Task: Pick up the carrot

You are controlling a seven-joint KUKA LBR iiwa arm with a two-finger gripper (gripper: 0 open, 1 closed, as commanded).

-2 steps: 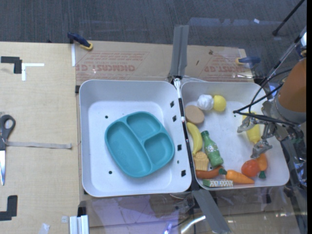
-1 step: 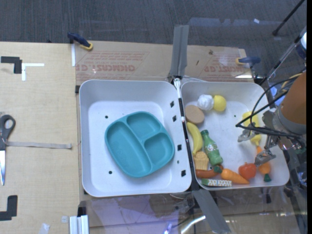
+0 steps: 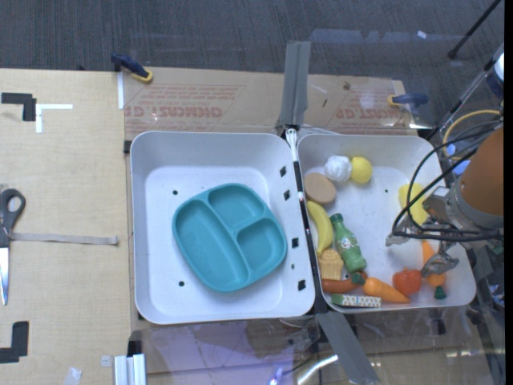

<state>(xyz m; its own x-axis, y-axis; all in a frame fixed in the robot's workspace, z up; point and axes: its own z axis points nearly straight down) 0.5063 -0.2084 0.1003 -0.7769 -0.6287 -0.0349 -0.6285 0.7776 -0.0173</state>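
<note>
Hung low with the gripper (image 3: pixel 429 247) over the right bin (image 3: pixel 377 147), near its right wall. Could not tell whether open or shut. Saw the carrot (image 3: pixel 385 289) lying flat, apart from the gripper, below and left of it in the view. Noted a tomato (image 3: pixel 407 281) between them, touching the carrot. Found a bottle (image 3: pixel 347 245) and banana (image 3: pixel 321 224) farther left.
</note>
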